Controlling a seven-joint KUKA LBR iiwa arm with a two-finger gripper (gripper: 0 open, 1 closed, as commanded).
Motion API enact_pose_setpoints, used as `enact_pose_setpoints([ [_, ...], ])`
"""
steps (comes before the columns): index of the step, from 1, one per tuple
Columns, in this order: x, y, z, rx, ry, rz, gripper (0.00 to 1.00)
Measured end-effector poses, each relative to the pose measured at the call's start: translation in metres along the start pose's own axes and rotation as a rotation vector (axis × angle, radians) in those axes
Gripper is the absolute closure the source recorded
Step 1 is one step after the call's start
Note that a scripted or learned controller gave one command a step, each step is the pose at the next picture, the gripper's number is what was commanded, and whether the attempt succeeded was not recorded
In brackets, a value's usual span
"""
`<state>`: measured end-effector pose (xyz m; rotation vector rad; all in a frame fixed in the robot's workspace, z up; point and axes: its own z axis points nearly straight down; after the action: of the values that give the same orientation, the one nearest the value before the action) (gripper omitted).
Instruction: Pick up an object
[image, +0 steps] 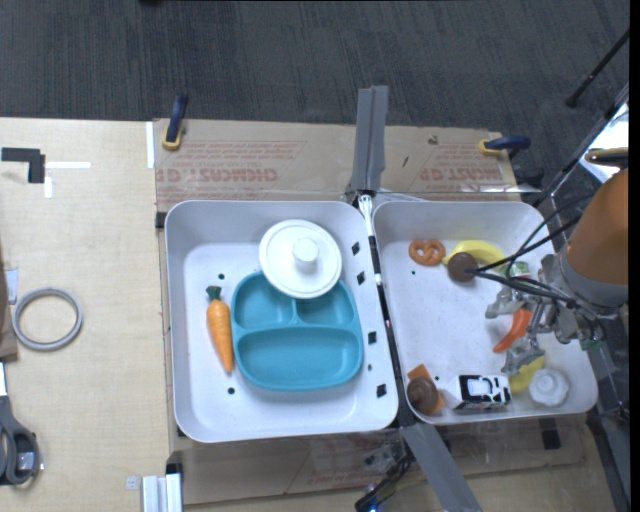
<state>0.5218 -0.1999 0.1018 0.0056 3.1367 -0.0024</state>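
Bench, left side: we see a grey tape roll (45, 318) lying flat, scissors (17, 452) at the edge below it.
Behind the bins: we note cardboard (330, 160) held by two yellow-blue clamps (176, 122), (503, 146).
Far background: dark carpet (260, 55).

The arm (610, 235) is reaching in from the right edge, its orange band showing above the grey wrist. The wrist is angling downward and to the left, with black cables trailing across it toward the left. The gripper (522, 338) is hanging low over the right-hand bin — its metal fingers are pointing down, and they seem to be closing on a thin orange piece, though the clutter there makes this hard to confirm.
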Motion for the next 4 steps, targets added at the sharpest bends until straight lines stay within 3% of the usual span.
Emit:
enact_pose_setpoints([
  [1,0.02,-0.001,0.009,-0.001,0.002,0.06,0.0],
  [2,-0.01,0.038,0.005,0.021,-0.014,0.258,0.0],
  [3,0.04,0.063,0.01,0.0,0.003,0.326,0.0],
  [4,-0.02,0.092,0.01,-0.001,0.002,0.134,0.0],
])
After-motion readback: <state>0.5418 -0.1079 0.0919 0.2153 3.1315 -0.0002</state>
